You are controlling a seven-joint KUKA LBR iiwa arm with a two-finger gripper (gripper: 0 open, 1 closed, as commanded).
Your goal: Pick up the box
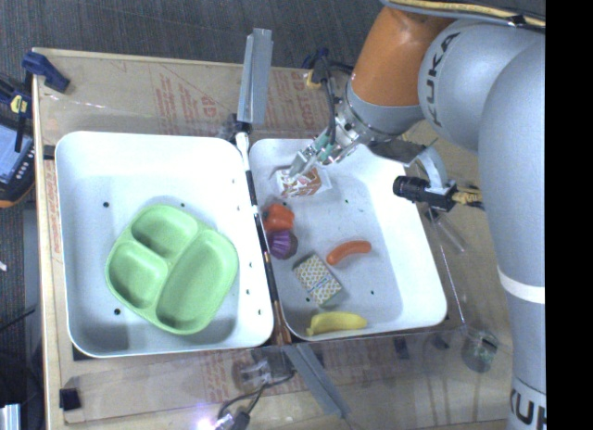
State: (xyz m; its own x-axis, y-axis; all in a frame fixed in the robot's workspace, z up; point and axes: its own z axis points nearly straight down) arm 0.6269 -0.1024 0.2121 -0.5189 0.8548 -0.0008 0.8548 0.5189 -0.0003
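Fingers [306, 165] clamped on the box [303, 181], reddish-brown with white print, tilted, at the right bin's [422, 275] eleven o'clock.

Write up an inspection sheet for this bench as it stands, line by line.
Surface: wooden bench bearing a left bin and a right bin, side by side.
Job's things: patterned box lying flat in the right bin, apart from the hand.
Clutter: green divided plate in the left bin; in the right bin a red item, a purple item, a sausage, a banana and a small packet.
Grippers: hand low over the right bin's far-left corner, at the small packet; grip cannot be judged.
Cables: thin wires at the bench's near edge.
Surroundings: dark floor; blue clamp at the far-left corner.
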